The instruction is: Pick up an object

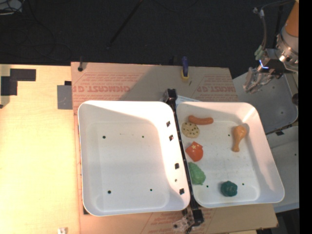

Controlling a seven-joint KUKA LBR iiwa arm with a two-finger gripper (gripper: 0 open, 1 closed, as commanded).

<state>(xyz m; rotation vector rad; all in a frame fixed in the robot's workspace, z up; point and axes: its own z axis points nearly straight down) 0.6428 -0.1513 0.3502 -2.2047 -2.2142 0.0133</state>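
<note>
At the view's upper right, beyond the far corner of the right bin (271,179), the gripper (255,82) hangs above the bench with its thin fingers pointing down, slightly parted and with nothing between them. The right bin holds six toy foods: a chicken drumstick (238,136) near its far right side, a sausage (201,120) and a speckled cookie (190,129) toward the far left, a red strawberry (194,151) below the cookie, a green leafy piece (197,173) against the divider, and a dark green broccoli (228,188) at the near edge. The left bin (87,130) sits just beside it on brown cardboard (122,82).
</note>
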